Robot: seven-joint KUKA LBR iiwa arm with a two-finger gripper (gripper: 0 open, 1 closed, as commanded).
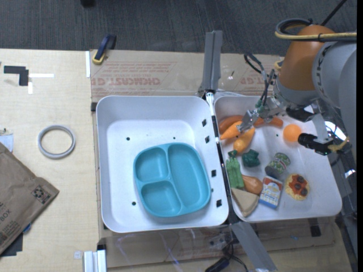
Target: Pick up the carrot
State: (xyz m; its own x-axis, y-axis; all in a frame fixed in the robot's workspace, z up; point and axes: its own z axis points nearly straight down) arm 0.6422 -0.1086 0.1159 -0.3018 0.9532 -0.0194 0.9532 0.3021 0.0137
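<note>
Reaching into the right-hand bin (326, 205) from the right, the robot's jaws (249, 119) are hanging low over the bin's upper left corner, right at a cluster of orange toy food. How far the jaws are parted cannot be told from this overhead slant, and nothing can be seen clearly clamped between them.

Just under and beside the jaws, the carrot (229, 127) is lying as a long orange shape near the bin's left wall, pointing roughly left to right. It appears to be resting on the bin floor, not lifted. A smaller yellow-orange piece (241, 143) is sitting just below it, touching or nearly touching it.

Farther out in the same bin, an orange ball (292, 133) is lying to the right of the jaws. Below are a dark green broccoli-like piece (251, 158), a green-topped second carrot-like toy (242, 177), a small can (278, 164), a little carton (271, 192), a pizza slice toy (297, 186) and a pale wedge (244, 202).

The left bin (113, 169) is holding a blue divided plate (170, 179). On the tabletop (45, 95) to the left, a roll of tape (57, 141) is lying well apart from both bins.

As a judgement, the task is at the grasping stage: the approach looks done, with the jaws positioned at the carrot, while a confirmed grip and the lift are both still to come.
</note>
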